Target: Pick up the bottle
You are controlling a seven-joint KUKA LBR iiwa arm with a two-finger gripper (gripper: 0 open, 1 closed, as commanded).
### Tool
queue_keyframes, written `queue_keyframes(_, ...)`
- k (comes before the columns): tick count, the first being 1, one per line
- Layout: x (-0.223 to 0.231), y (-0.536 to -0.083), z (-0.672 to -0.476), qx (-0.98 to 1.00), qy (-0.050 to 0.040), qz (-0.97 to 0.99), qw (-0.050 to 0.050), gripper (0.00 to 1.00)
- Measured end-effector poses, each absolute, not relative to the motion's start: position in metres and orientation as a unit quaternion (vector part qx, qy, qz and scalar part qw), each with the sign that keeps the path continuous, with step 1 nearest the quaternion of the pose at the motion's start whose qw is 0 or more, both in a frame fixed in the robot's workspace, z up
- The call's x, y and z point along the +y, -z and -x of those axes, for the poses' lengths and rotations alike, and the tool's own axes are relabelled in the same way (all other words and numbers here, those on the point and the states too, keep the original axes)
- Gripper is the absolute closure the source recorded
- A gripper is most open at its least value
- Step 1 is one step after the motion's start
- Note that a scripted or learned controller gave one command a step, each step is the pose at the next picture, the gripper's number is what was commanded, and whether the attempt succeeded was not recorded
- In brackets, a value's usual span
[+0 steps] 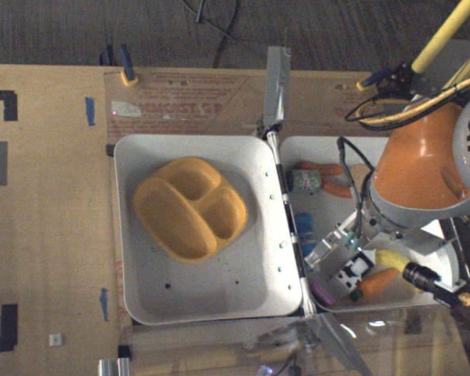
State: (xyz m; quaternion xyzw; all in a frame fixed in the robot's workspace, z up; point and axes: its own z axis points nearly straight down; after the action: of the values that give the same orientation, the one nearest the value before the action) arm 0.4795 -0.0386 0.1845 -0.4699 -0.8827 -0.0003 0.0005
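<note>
Yellow-orange divided plate (189,207) in white L bin (133,288); arm's orange band (419,167), grey wrist.

A yellow three-compartment plastic plate (190,207) is set in the shallow white left bin (141,288), at frame centre-left. A small green-labelled can (305,181) is placed at the upper left of the right white bin (313,146), with the grey, orange-banded arm (423,163) positioned above that bin.
</note>
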Motion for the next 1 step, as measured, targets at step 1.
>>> queue_keyframes(1, -0.0823, -0.1851, -0.547, -0.856, 0.0005, 0.516, -0.002, 0.0)
